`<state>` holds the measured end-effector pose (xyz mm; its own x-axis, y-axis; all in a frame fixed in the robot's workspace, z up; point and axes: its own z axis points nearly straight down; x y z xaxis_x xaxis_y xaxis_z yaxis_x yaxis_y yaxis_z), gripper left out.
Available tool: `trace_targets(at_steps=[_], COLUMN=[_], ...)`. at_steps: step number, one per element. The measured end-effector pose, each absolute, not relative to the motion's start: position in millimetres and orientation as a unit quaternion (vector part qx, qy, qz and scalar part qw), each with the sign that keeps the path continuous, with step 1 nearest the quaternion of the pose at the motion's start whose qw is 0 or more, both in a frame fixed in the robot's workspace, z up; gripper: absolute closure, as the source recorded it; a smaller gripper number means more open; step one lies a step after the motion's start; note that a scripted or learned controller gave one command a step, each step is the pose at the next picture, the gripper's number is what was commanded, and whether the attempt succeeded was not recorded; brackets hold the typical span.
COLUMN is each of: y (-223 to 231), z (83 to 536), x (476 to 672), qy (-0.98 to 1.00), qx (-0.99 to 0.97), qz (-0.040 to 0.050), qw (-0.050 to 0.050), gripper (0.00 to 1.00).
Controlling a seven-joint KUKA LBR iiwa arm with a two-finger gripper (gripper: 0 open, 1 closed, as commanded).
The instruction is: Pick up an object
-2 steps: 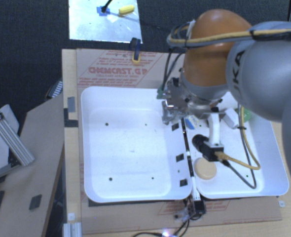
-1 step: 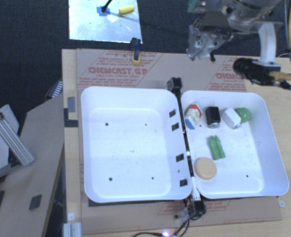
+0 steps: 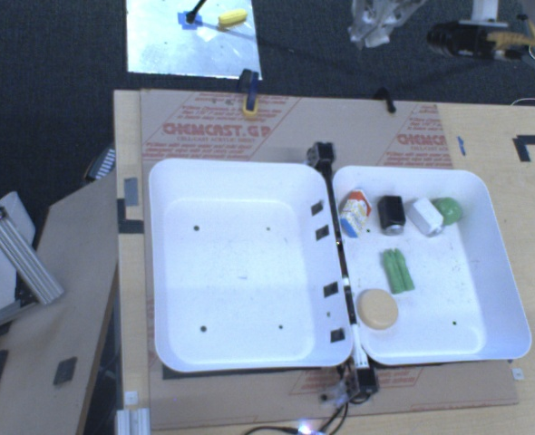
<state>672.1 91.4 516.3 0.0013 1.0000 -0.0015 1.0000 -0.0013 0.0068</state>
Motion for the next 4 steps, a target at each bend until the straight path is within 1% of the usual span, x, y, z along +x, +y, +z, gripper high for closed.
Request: trace_targets(at_steps=[1,2,3,4], y=[140.8,107.9,110.0,96.9], z=[411.2,253.6,258.9,179.6], x=[667.6,608.8,659.5,578.0], qy=[0.710,0.706,0.708,0.707], qx=[0.704,0.708,0.706,0.707], qz=[-0.0027,-0.0074,0.0019,-0.0048], qw=[-0.003,-0.005,0.001,-0.004], gripper=[1.00,1.00,1.00,1.00])
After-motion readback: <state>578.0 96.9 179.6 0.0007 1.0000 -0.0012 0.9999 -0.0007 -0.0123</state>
